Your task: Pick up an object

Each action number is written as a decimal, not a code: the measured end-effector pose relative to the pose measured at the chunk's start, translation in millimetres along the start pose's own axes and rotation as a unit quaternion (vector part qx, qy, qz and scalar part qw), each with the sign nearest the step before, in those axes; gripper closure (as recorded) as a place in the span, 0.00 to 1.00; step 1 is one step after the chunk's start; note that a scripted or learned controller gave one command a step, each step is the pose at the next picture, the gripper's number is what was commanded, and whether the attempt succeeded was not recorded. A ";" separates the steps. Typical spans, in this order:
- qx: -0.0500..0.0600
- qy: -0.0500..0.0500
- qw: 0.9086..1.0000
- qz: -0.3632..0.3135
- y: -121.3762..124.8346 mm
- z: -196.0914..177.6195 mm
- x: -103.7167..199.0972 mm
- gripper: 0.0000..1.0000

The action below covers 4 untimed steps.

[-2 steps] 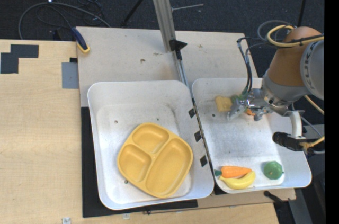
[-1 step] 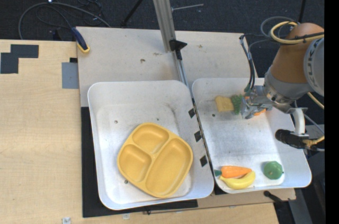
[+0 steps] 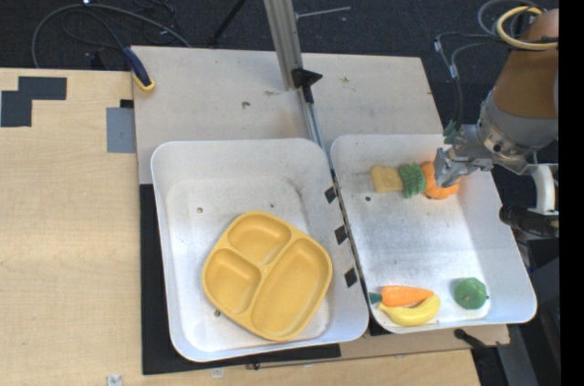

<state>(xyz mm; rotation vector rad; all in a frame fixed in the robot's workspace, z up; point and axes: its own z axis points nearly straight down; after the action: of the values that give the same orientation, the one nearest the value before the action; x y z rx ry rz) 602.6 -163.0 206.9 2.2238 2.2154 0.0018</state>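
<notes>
One small orange plastic toy at the upper right of the frame, in the right-hand shallow white bin, is the likely target. The jaws sit directly over it, touching or nearly so; whether they are parted or clenched I cannot tell. A good grasp means descending straight, centring on the orange piece, and avoiding the green-and-yellow toy just beside it on the left.

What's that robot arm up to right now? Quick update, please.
End effector low over orange toy, right bin. Grasp unconfirmed. Green piece crowds alongside.
</notes>
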 end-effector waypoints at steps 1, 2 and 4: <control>0.000 0.000 1.000 -0.002 0.5 -30.6 -1.3 1.00; 0.003 0.002 1.000 -0.004 -4.3 -38.7 55.1 1.00; 0.003 0.002 1.000 -0.005 -17.8 -48.3 156.1 1.00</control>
<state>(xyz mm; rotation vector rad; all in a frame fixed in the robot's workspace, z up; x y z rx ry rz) 585.2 -6.7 255.0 2.2182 2.2314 -0.0017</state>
